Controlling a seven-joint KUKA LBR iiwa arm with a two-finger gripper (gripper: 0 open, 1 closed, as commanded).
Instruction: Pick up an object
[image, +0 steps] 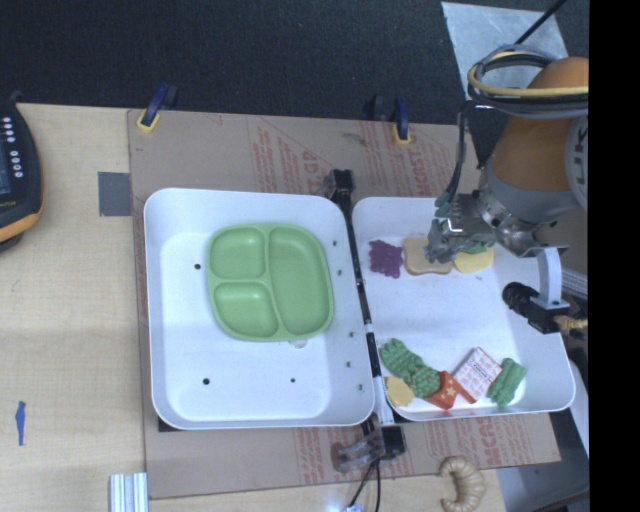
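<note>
- I see the arm (530, 150) reaching in from the right, its orange band high over the far right corner of the right bin (470, 320).
- The claw (447, 243) is down at the far end of that bin, directly over a tan, bread-shaped piece (420, 258).
- Just right of the claw lies a yellow piece (475, 262), touching or overlapping the tan one; I cannot tell which sits on top.
- The claw's tip hides the join between those two pieces, so I cannot tell whether it has hold of either, nor how far it is parted.
- A purple, grape-like piece (385, 256) lies just left of the tan piece, near the bin's left wall and apart from the claw.
- Well apart from the claw, along the near edge of the right bin, sits a cluster: a green knobbly piece (408, 364), a small yellow piece (398, 392), a red piece (443, 397), a red and white packet (478, 372) and a green pickle-like piece (507, 381).
- The left bin (180, 380) holds a green divided plate (270, 281), lying flat toward its far half.
- On the bench nearer than the bins, a tan curled thing (463, 482) lies outside both.
</note>
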